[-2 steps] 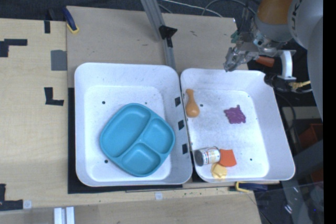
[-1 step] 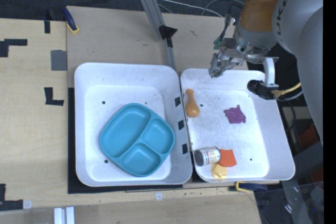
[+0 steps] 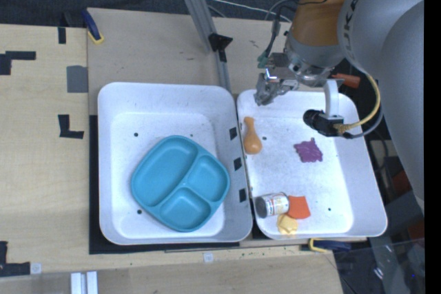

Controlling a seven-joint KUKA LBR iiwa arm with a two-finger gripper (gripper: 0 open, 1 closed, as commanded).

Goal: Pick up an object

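My gripper [image 3: 265, 94] hangs over the far left corner of the right bin [image 3: 358, 169], fingers pointing down, with nothing seen between them. Below it, near the bin's left wall, lies an orange pear-shaped toy [image 3: 252, 137]. A purple crumpled piece [image 3: 309, 150] rests in the bin's middle. At the near left corner a small can [image 3: 273, 205] lies on its side beside an orange block [image 3: 299, 206] and a yellow piece [image 3: 287, 224].
The left bin [image 3: 114, 148] holds a blue divided plate [image 3: 180, 182]. A grey metal pole [image 3: 196, 0] slants up from between the bins at the back. The arm's black cable fitting [image 3: 324, 122] overhangs the right bin's far side.
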